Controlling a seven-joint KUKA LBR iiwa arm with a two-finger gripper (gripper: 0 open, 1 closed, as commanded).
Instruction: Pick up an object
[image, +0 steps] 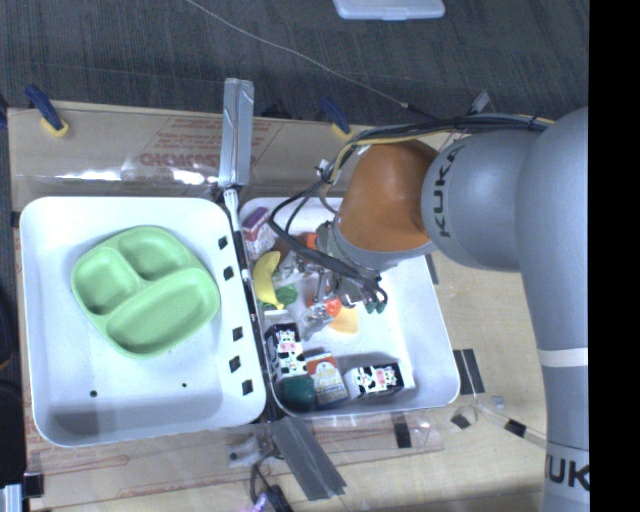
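You have one green divided plate (146, 288), one banana (267, 279), two cow-print cartons (374, 379); pincer (330, 300) state can't be told.

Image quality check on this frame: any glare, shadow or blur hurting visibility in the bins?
Camera view: soft overall, small items in the right bin hard to make out; glare off the plastic sheet behind the left bin; the arm hides the gripper area; the green plate is evenly lit.
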